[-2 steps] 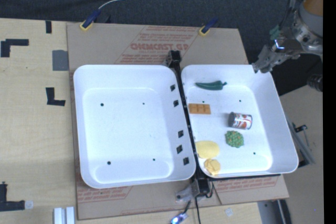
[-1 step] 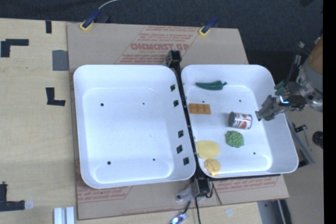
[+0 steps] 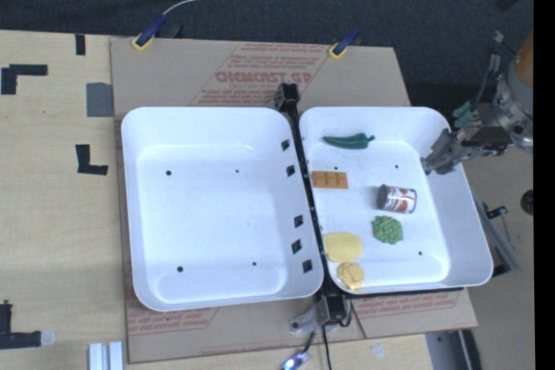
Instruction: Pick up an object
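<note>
The gripper (image 3: 440, 157) hung over the right rim of the right bin (image 3: 434, 269), reaching in from the right; whether it was released or clenched could not be told from this view, and nothing was visibly in its grasp. Five things lay in that bin, all apart from one another. A green pepper (image 3: 349, 139) sat near the far wall, and an orange waffle-like block (image 3: 329, 180) lay close to the divider side. A small can (image 3: 397, 199) lay on its side about mid-bin, nearest the gripper, with open white floor between it and the right wall. Just in front of it sat a green broccoli piece (image 3: 388, 230). A yellow lemon-like piece (image 3: 342, 245) and a smaller yellow lump (image 3: 350, 275) crowded the near-left corner, the lump almost against the front rim. The left bin (image 3: 139, 186) offered open floor from wall to wall.
</note>
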`<action>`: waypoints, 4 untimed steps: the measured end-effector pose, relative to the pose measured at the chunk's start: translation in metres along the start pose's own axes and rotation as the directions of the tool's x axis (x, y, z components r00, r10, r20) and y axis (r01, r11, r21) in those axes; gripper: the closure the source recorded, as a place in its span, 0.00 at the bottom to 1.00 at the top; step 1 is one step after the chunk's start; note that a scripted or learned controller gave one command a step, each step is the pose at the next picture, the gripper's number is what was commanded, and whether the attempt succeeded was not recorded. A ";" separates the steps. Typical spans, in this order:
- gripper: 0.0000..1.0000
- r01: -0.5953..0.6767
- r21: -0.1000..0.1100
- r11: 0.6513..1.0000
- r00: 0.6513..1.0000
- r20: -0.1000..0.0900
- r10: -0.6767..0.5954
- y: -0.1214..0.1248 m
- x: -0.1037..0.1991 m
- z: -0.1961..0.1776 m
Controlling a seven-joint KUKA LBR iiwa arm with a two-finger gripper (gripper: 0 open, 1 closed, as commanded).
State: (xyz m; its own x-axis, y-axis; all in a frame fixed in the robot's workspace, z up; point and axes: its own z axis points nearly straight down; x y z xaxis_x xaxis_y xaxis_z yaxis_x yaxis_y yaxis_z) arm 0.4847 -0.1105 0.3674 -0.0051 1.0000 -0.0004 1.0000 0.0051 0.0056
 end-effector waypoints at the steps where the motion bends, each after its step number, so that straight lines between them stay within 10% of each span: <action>1: 1.00 -0.002 0.001 1.000 1.000 0.001 0.002 0.008 0.010 -0.041; 2: 1.00 0.000 -0.006 1.000 1.000 0.001 0.001 0.000 0.033 -0.137; 4: 1.00 -0.010 0.005 1.000 1.000 0.002 0.010 -0.001 -0.065 -0.167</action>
State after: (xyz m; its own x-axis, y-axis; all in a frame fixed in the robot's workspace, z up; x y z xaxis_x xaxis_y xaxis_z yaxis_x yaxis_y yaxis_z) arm 0.4836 -0.1754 0.5345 0.0045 1.0000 -0.0028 1.0000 -0.0045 0.0008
